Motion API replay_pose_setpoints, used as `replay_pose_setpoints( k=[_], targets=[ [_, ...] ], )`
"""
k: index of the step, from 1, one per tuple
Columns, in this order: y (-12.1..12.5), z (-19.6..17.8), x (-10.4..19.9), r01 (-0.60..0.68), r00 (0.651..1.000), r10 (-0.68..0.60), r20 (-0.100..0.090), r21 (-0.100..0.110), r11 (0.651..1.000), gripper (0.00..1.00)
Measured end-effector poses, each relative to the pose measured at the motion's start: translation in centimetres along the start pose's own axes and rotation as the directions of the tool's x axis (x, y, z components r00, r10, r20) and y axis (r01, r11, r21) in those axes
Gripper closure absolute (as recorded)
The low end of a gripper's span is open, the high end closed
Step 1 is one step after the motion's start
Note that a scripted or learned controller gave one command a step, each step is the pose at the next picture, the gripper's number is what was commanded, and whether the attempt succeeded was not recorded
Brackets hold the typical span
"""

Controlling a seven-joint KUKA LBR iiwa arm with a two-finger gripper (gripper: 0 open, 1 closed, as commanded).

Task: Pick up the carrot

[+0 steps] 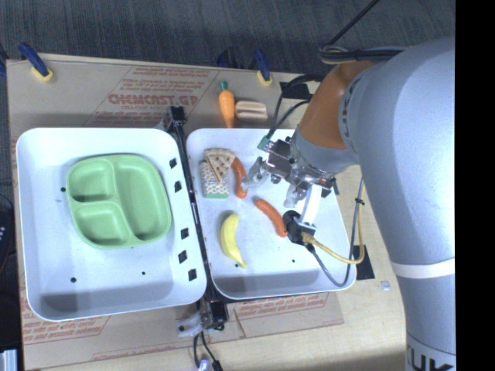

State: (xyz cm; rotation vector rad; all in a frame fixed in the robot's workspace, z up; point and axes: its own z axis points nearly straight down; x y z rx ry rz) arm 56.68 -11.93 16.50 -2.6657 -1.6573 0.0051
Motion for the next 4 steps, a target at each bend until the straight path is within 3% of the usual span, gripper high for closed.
replay_pose_setpoints(
  k=[1,2,3,4],
  targets=[
    [3.6,3.7,4.5,-0.072,0.997,0.072,-0.001,0.001,0.997,0.0],
    [3.5,2.7,4.6,-0.064,0.998,0.064,-0.001,0.005,0.998,1.0],
    [0.4,-10.6,4.8,-0.024,1.0,0.024,-0.002,-0.003,1.0,1.0],
    [-6.6,-2.5,11.5,0.025,1.0,-0.025,0.001,0.003,1.0,1.0]
  ],
)
